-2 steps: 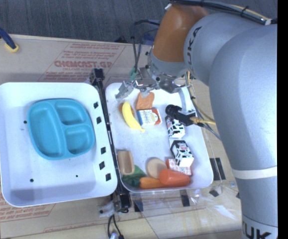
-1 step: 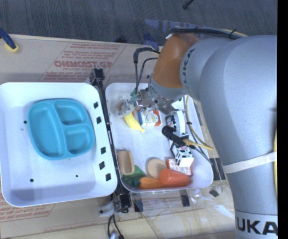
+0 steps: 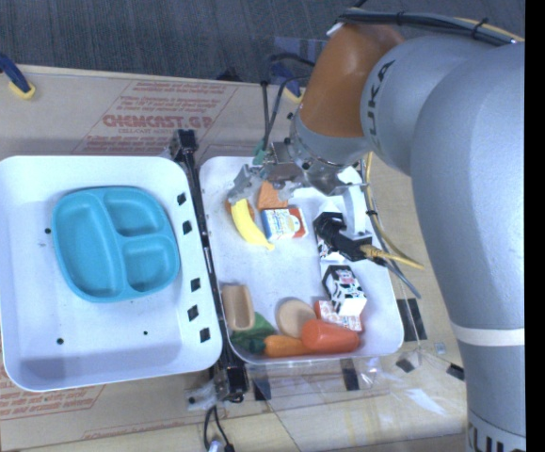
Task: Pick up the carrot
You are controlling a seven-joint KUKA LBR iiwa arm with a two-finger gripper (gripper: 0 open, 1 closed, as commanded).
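Observation:
The carrot [image 3: 285,347] is orange with a green leafy top [image 3: 253,333]. It lies along the front wall of the right bin [image 3: 385,295], between a tan bun and a red vegetable. My gripper [image 3: 258,177] hangs at the back of that same bin, over the top end of a yellow banana [image 3: 248,222] and beside an orange wedge [image 3: 272,196]. It is far from the carrot, and nothing shows between its fingers.
The right bin also holds a small carton [image 3: 282,222], a cow-patterned carton [image 3: 345,295], a tan bun [image 3: 237,306], a round tan piece [image 3: 296,314] and a red vegetable [image 3: 329,336]. A blue divided plate [image 3: 115,243] sits in the left bin [image 3: 27,347].

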